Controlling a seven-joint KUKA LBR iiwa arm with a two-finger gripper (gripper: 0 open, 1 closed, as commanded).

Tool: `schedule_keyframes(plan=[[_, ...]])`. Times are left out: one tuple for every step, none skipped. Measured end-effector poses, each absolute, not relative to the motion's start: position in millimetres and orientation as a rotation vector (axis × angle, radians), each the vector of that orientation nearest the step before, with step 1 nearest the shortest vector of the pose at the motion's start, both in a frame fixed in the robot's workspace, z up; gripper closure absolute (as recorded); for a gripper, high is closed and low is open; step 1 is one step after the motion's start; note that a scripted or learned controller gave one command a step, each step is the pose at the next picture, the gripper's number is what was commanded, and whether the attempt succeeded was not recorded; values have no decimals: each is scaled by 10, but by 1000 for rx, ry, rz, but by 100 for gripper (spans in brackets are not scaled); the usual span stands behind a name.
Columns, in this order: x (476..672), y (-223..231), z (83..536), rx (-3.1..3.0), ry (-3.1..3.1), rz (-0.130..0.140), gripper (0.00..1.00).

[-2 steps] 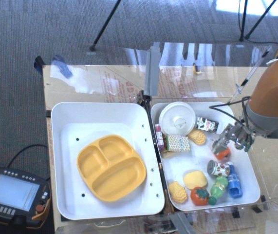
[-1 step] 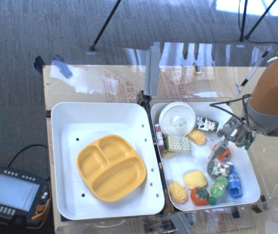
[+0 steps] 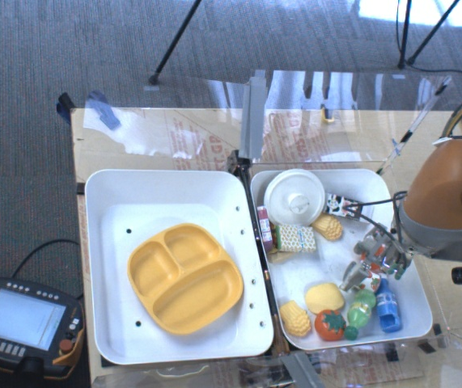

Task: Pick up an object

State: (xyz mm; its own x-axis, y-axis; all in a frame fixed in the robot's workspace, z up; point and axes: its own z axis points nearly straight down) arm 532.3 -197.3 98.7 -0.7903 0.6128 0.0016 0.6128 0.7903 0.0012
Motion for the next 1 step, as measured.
schedule_keyframes(plan=[[5179, -1297, 903, -808, -3041, -1, 0]])
